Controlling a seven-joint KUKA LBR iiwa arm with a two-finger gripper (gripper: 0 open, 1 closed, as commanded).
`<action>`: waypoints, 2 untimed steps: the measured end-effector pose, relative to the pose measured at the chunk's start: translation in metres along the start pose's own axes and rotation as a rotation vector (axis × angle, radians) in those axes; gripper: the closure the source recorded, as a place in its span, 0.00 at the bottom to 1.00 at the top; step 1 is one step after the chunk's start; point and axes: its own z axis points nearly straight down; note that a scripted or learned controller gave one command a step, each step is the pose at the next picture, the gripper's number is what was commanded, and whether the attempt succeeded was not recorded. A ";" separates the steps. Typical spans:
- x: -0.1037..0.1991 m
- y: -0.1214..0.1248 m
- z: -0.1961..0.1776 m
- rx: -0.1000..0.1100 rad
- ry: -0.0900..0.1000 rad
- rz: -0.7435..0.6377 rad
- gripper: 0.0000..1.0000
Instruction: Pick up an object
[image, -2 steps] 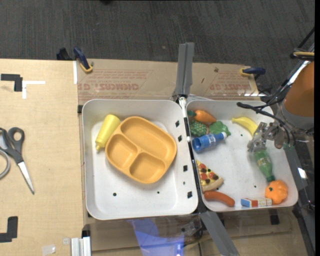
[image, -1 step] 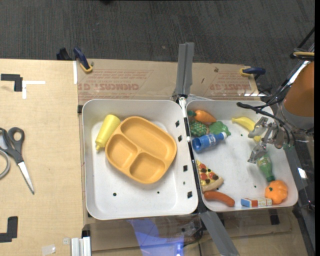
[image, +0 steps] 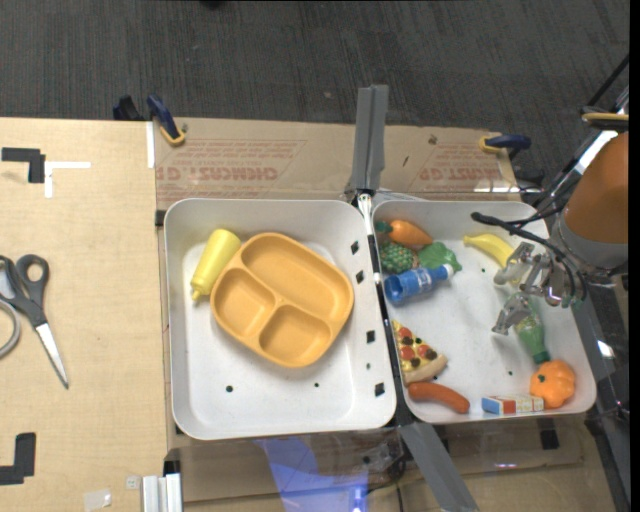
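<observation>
Clutter fills the right bin (image: 575, 345), and the gripper (image: 522, 292) hangs low over its far-right part, seemingly because that is where small things bunch up. Its fingers look spread, one near the top and one lower down, with nothing caught between them. Just below and touching its lower finger lies a green bottle (image: 533, 338), probably the target (tilted, so a pinch across its neck may slip). An orange fruit (image: 553, 382) sits further below, a banana (image: 489, 246) just above-left, and a blue bottle (image: 416, 281) well left.
</observation>
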 end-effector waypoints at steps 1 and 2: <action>-0.002 0.001 -0.010 0.000 -0.005 -0.002 1.00; -0.001 0.000 -0.010 0.001 -0.005 -0.003 0.00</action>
